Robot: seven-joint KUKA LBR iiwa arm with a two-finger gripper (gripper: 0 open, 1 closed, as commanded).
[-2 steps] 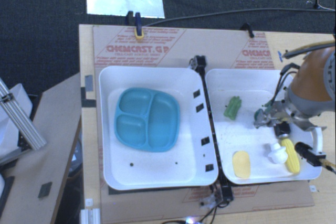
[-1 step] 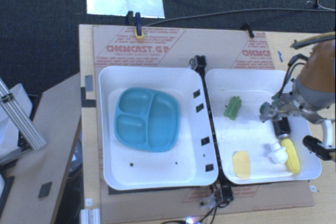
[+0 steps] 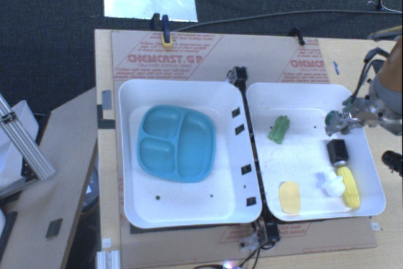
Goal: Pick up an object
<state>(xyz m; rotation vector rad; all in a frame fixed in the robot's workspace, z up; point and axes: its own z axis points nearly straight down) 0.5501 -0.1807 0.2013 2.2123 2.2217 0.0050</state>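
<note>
Above the right bin (image 3: 378, 195), your pincer (image 3: 335, 122) hovers; you cannot tell its state. Nothing is lifted: black block (image 3: 337, 150), corn (image 3: 349, 186) lie below.

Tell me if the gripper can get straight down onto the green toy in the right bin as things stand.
Probably yes. The green toy lies alone on bare bin floor, apart from the other items, and the gripper hangs at the same bin's far-right side with nothing between them.

The arm (image 3: 389, 82) is cut off by the right edge; the gripper (image 3: 338, 122) is too blurred for detail. A small white object (image 3: 332, 185) cannot be identified.
</note>
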